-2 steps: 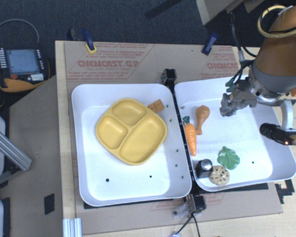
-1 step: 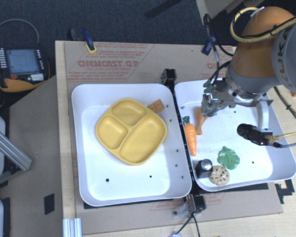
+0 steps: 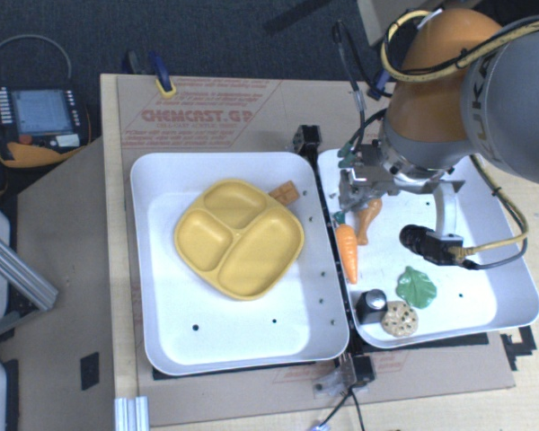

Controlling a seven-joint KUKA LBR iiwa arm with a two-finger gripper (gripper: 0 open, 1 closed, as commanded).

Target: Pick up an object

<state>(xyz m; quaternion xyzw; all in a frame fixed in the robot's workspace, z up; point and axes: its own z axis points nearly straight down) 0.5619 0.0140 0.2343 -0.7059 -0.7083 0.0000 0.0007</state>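
My gripper [image 3: 361, 189] hangs low over the left part of the right bin [image 3: 512, 285], under the arm's orange band. Just below it lies a small orange carrot piece [image 3: 369, 217], its upper end touching or hidden by the gripper. A larger carrot [image 3: 346, 250] lies next to it along the bin's left wall. Toward the front of this bin sit a green leaf-shaped toy [image 3: 417, 287], a round speckled cookie [image 3: 398, 317] and a small black and silver item [image 3: 372, 303].
The left bin [image 3: 162, 312] bears a yellow divided plate [image 3: 240, 237], with a small brown block [image 3: 285, 192] at its far right corner. A black part with a yellow cable [image 3: 428, 243] hangs over the right bin. The wall between the bins runs just left of the gripper.
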